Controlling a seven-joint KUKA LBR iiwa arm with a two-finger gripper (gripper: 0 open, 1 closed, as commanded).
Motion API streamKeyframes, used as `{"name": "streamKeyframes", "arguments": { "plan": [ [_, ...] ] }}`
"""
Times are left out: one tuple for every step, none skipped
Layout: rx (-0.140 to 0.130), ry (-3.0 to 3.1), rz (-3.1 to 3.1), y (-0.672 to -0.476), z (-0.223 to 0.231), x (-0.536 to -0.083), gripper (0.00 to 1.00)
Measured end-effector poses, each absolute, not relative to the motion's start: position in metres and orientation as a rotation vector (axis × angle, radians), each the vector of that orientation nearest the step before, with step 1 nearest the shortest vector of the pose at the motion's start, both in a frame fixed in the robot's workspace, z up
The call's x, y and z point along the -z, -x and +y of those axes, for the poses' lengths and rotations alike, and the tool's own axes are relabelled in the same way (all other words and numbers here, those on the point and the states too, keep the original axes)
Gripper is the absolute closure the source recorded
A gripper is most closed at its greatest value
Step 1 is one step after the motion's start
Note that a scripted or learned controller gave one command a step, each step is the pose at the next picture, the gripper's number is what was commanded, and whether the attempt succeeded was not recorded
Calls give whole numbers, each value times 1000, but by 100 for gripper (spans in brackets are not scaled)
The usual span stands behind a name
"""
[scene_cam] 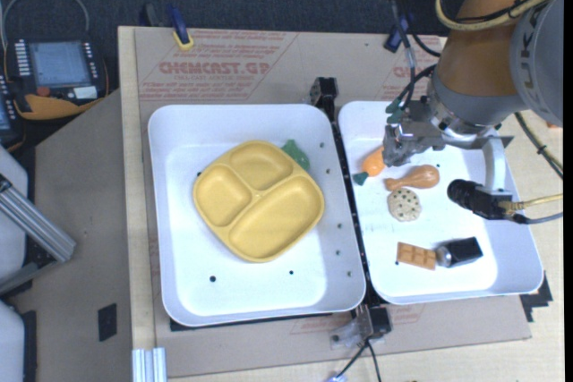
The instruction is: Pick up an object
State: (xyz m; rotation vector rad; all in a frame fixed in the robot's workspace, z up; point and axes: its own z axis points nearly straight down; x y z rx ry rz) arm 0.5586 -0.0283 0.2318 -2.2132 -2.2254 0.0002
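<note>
Here's the arm (488,40), reaching in from the right with its orange band showing. The gripper (399,155) is low over the upper left part of the right bin (519,277). From this angle I cannot tell whether it is open or closed, and nothing is visibly held.

Just beside the gripper on its left lies a small orange piece (372,163). It is carrot-like and slanted, with a bit of green at its lower end, and it sits close to the bin's left wall. Just below the gripper lies a toy drumstick (414,178). It is tan-orange with a plump end to the right and a narrow end to the left, and it lies roughly level across the bin floor.

Further down the right bin, a round pale cookie (404,205) with dark specks sits just under the drumstick. Near the bottom edge is a flat brown cracker (415,256), and a small black block (462,250) touches or nearly touches its right end.

The left bin (179,192) holds a yellow divided plate (260,201). It has three compartments, is turned at an angle, and takes up the middle of the bin. A green thing (297,155) peeks out at the plate's upper right edge, mostly hidden, so I can't say what it is.

Both bins sit side by side on the tan bench (134,192).
</note>
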Motion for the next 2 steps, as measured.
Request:
{"name": "streamKeyframes", "arguments": {
  "plan": [
    [5,2214,-2230,-578,33,-232,100],
    [6,2218,-2229,-602,83,-238,100]
  ]
}}
